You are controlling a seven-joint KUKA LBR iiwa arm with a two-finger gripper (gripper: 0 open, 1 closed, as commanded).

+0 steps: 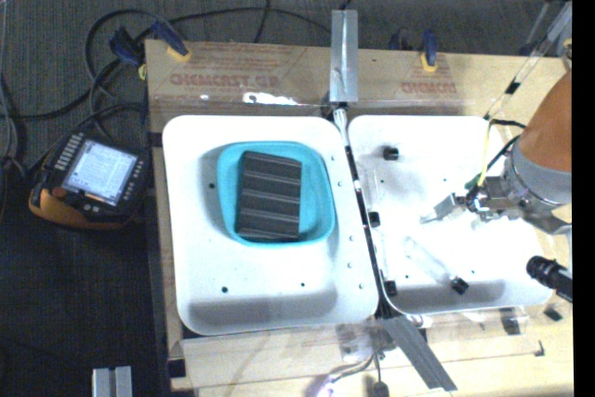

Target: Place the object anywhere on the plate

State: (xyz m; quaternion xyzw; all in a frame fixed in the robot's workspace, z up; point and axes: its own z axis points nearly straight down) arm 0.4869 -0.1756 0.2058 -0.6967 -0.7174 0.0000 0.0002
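Plate: you see a teal plate (316,200) with raised edges in the left bin (195,293), centre-left of the frame.
Object: a dark grey ribbed block (270,195) lies flat on the plate, inside its rim and about in its middle, long side running top to bottom.
Arm: the grey arm (548,177), its orange band at the right edge, reaches in from the right over the right bin (409,293).
Gripper: the gripper (444,207) hovers over the middle of the right bin, well apart from the plate; you cannot tell how its tips stand, as they blur into the white floor.
Right bin: small dark bits sit near its top left and along its lower edge.
Surface: a pale wooden surface (279,79) carries both bins.
Left of frame: a handheld pendant (93,177) with a lit screen lies on the dark floor.
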